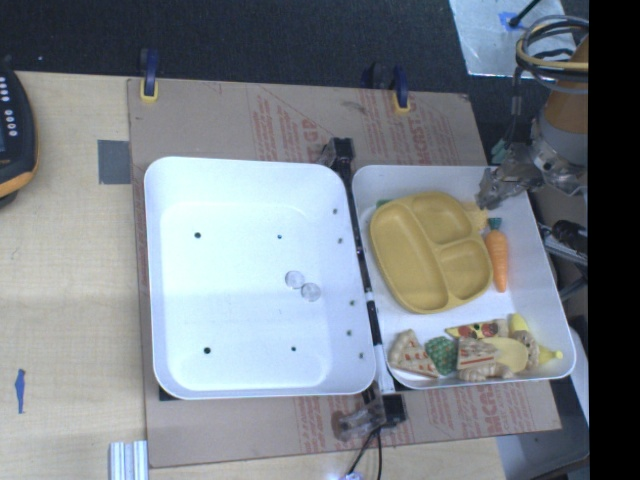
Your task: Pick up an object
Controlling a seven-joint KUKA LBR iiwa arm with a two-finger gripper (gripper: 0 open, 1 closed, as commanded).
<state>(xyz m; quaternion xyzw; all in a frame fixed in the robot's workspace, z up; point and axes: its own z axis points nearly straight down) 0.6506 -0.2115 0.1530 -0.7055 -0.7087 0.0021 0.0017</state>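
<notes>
Hovering claw (497, 190) just above carrot (497, 258), beside yellow tray (430, 251)

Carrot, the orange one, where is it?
The carrot lies in the right bin, against the right edge of the yellow divided tray, just below the tool.

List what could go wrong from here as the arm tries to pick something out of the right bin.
1. The gripper sits at the far rim of the right bin, beside the yellow divided tray; descending there may strike rim or tray edge.
2. The toy carrot lies against the tray's side, so fingers may find little room and nudge it away.
3. The toy food pile at the near end is crowded; a grasp could catch several pieces or slip.
</notes>
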